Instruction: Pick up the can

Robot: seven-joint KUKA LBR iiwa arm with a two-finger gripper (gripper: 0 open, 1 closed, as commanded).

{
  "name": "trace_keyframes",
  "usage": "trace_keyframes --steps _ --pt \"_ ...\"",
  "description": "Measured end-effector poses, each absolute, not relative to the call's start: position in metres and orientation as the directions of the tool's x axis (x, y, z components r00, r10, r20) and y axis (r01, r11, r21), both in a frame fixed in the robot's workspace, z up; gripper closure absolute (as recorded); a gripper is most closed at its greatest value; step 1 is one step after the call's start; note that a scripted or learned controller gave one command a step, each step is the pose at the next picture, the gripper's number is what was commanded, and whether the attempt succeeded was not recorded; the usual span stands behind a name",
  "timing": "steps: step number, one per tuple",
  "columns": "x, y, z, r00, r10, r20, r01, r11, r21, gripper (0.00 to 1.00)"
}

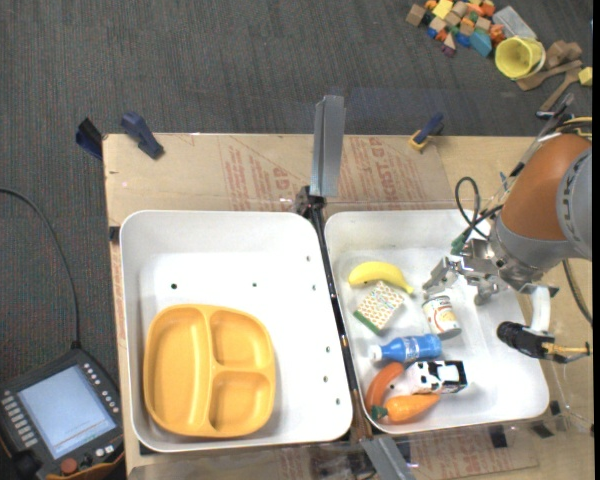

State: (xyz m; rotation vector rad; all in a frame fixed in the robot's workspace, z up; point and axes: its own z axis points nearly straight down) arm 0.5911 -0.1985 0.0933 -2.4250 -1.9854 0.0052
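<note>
Hanging over the right white bin (530, 393), the metal two-finger gripper (464, 273) sits at the end of the grey arm with its orange band (536, 193); whether it is spread or closed I cannot tell. Just below it and slightly to its left stands the small cylindrical can with a white label and red lettering (441, 315), roughly upright and apart from the gripper. Farther out lie a yellow banana (377, 274) and a blue plastic bottle (408, 349).
</note>
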Motion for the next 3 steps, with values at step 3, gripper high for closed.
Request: trace_keyframes --steps 3 --pt "0.595 -0.182 0.083 0.324 0.946 0.0 0.946 -0.324 -0.01 0.0"
